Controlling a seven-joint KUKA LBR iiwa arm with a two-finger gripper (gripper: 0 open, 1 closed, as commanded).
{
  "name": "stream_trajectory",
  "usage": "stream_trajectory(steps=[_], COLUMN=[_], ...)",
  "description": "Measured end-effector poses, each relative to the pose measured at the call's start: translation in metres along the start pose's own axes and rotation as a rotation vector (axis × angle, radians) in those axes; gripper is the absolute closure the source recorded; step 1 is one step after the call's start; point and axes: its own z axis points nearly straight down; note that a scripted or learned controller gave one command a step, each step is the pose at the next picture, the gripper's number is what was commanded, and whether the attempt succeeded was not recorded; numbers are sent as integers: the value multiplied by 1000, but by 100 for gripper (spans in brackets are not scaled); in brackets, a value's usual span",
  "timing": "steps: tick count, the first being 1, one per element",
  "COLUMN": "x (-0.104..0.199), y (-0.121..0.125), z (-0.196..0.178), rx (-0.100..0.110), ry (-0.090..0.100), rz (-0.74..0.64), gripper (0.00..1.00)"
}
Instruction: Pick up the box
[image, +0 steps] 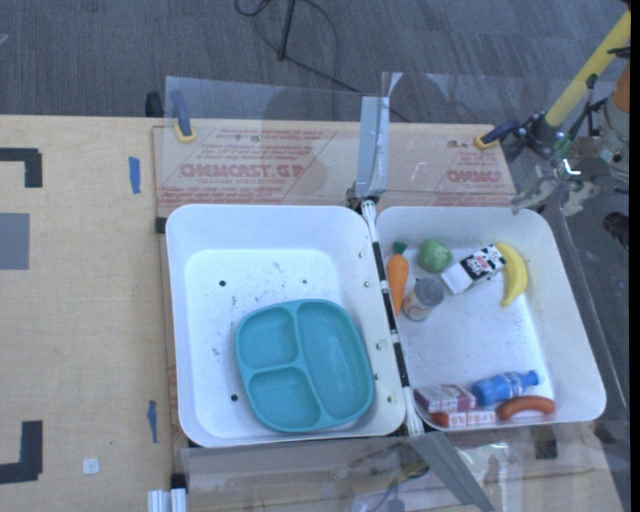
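Two bins inspected, box not yet in hand.
I note the box (448, 403), red and white, lying flat in the right bin (480, 350) at its near-left corner, touching the blue bottle (505, 386) and just beside the sausage (524, 407). My fingers (560, 180) hover outside that bin, past its far-right corner, well apart from the box; whether they are parted or closed I cannot tell. Recommended: approach from above, straddle the box's short sides, and keep off the bottle and bin wall.
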Motion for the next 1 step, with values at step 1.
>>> stream_trajectory(steps=[1], x=[34], y=[8], z=[144], rx=[-4], ry=[-1], rz=[132], gripper=[0])
